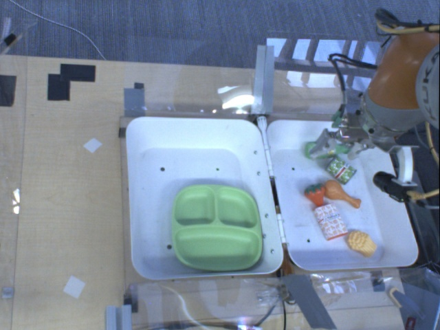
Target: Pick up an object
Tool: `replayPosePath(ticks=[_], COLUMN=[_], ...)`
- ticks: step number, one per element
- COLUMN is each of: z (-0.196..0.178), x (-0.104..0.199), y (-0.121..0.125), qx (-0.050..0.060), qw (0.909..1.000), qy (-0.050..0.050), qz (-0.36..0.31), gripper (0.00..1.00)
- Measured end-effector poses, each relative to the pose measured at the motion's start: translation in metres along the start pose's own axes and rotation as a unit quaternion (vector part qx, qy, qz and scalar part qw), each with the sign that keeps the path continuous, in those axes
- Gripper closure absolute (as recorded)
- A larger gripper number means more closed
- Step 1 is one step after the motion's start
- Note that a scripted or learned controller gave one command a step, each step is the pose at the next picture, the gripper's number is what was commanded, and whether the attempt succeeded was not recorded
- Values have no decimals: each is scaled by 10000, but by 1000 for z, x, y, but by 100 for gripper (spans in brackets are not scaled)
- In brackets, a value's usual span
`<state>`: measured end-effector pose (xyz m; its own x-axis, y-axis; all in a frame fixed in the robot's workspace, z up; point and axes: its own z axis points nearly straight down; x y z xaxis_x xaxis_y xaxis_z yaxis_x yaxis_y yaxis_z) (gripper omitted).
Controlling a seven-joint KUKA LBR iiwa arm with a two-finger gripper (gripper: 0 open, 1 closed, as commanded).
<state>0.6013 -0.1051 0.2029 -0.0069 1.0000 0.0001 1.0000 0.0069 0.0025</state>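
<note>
A green tray (217, 227) lies in the left bin (148, 143). In the right bin (295, 249) a tomato (315, 195), drumstick (342, 194), red-white packet (331, 221) and waffle (361, 242) lie near together. Above them the hand (342, 145) hovers just over a green carton (341, 171); whether it grips anything, I cannot tell.

Bright, even light, glare on plexiglass (237, 103)

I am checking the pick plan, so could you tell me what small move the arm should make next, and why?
Probably a short descent straight down. The end effector hovers over the right bin, just above the small green carton, and nothing shows between its fingers. The drumstick and the orange piece lie close by, so it should go down carefully.
</note>
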Motion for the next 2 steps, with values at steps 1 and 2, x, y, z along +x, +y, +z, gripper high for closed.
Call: replayPosePath(ticks=[1,2], z=[109,97], x=[-52,-52], y=[29,31], qx=[-10,-37], qw=[9998,9998], qy=[-4,-5], qz=[-181,-192], gripper=[0,100])
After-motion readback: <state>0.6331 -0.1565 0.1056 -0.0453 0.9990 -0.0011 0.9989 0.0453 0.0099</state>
